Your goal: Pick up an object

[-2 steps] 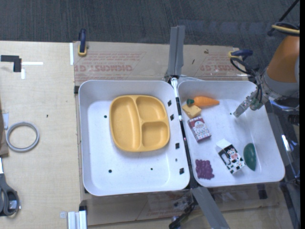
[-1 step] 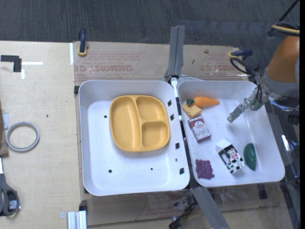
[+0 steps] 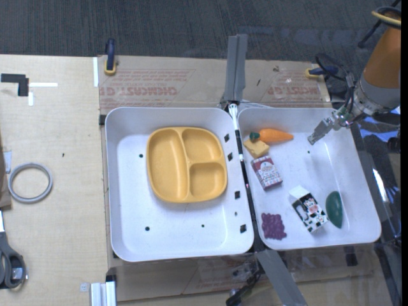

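Two shallow white bins sit side by side on a wooden bench. Left bin [image 3: 121,190] holds one yellow divided plate [image 3: 187,164] with three compartments. Right bin [image 3: 357,164] holds six small things: one red box [image 3: 267,173], one black-and-white carton [image 3: 310,210], one orange carrot [image 3: 275,136] lying left-right with its green end leftward, one green oval [image 3: 335,209], one purple grape cluster [image 3: 273,225], one yellow block [image 3: 256,148]. Over that bin's upper right corner, the gripper [image 3: 322,132] carries nothing; whether its fingers are parted is unclear.
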